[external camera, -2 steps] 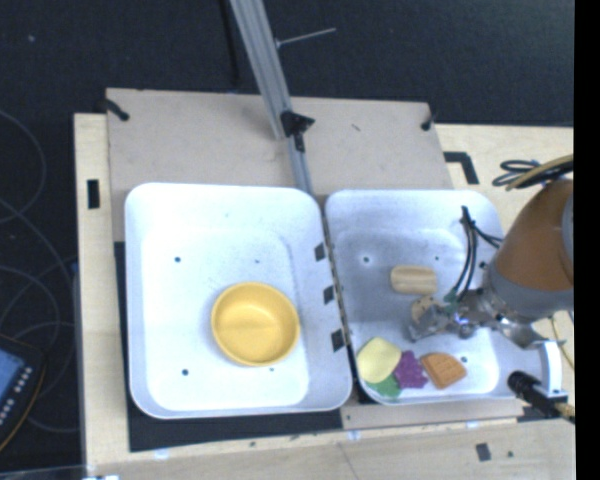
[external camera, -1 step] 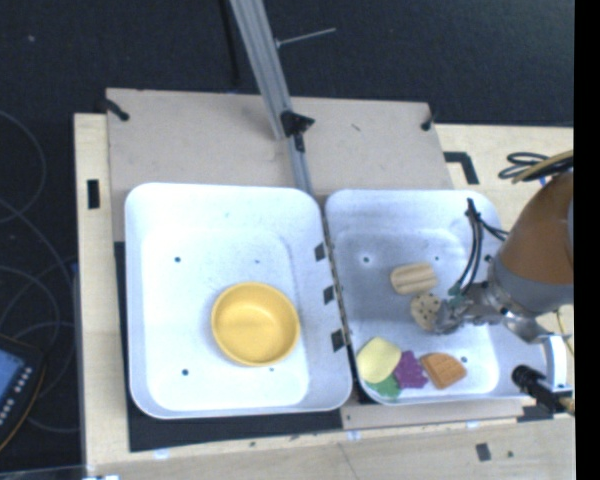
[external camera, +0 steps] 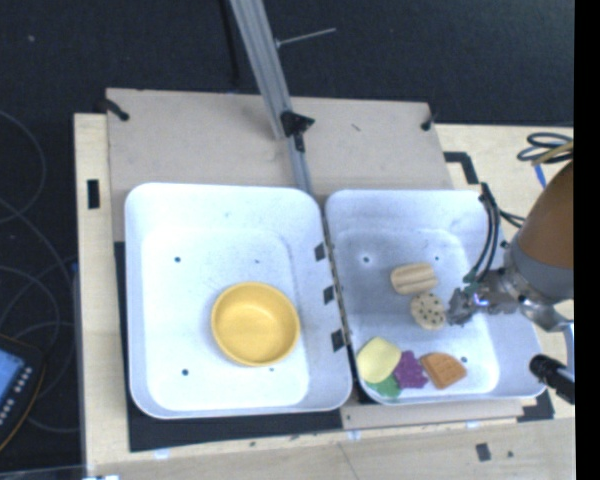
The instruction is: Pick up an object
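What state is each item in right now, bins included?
Yellow bowl: upright, in left bin.
Tan block: lying in right bin.
Dotted round piece: beside the hand, not visibly gripped.
Yellow, purple, orange pieces: clustered at right bin's near edge.

Arm [external camera: 550,238] cut off at right edge

I see a pale wooden bench [external camera: 95,268] on dark floor [external camera: 40,38]; loose black cables [external camera: 20,218] trail left, beside a blue-lit screen [external camera: 0,383].
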Motion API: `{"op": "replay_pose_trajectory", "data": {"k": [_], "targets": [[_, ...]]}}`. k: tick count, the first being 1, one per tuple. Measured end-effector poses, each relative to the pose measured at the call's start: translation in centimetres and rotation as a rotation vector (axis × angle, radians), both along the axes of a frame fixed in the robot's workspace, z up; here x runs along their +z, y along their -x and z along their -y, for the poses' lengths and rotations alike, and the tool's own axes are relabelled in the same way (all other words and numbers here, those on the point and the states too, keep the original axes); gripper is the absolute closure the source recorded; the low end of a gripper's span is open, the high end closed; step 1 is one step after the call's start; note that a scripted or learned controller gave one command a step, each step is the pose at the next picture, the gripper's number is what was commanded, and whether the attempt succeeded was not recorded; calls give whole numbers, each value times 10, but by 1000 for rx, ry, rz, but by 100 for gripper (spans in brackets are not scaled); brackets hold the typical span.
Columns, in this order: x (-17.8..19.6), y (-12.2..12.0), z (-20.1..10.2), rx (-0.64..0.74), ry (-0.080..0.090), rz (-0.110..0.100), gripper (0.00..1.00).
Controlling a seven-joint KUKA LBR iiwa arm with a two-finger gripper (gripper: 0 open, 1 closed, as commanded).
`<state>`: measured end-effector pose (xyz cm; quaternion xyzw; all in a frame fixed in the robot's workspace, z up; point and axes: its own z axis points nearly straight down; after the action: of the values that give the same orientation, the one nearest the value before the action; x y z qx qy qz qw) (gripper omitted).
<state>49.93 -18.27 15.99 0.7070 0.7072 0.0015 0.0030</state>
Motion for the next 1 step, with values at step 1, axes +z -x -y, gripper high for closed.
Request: {"op": "replay_pose_trajectory", "data": {"k": [1], "targets": [[49,-5,10,2,1,1,100]]}}
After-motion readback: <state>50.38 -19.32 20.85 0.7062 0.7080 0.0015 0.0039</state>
